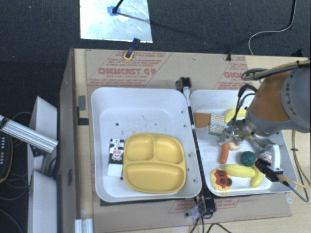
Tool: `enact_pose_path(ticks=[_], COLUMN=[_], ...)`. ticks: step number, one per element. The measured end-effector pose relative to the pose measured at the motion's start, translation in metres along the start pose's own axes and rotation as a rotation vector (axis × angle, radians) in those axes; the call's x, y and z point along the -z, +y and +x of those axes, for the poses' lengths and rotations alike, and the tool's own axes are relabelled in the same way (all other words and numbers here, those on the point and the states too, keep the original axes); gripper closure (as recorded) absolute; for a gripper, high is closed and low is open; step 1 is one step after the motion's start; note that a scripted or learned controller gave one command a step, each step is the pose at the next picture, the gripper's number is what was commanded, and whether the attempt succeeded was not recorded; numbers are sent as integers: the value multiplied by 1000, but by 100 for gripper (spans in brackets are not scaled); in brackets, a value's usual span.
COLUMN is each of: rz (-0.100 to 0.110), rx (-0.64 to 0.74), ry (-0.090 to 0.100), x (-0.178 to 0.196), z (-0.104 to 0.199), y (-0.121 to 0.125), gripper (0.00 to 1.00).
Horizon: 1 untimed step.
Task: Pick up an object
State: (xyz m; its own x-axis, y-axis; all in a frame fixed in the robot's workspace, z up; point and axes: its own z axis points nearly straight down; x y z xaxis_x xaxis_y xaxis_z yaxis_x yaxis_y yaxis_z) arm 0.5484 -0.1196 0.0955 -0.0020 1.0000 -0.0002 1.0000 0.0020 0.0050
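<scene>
The right bin [201, 101] holds several toy foods. An orange-red carrot-like piece [223, 153] lies near its middle, with a dark green ball [247, 157] to its right. A yellow corn cob [239, 170] and a banana [257, 179] lie toward the front, beside a yellow slice with red dots [221, 179]. A brown block [201, 119] and a speckled packet [216, 124] sit at the back, next to a yellow piece [233, 115]. My gripper [232, 138] hangs low over the bin's middle, just above the carrot-like piece and a small pale object [236, 143].
The left bin [104, 106] carries a yellow divided plate [154, 162] and a small black-and-white carton [116, 152] against the plate's left side. The grey and orange arm [274, 101] covers the right bin's back right. A black divider clip [184, 84] sits between the bins.
</scene>
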Motion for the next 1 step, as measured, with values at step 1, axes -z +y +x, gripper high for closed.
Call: enact_pose_path(ticks=[1], rz=[1], rx=[2], ry=[1], x=[116], z=[70], y=[-3], gripper=[100])
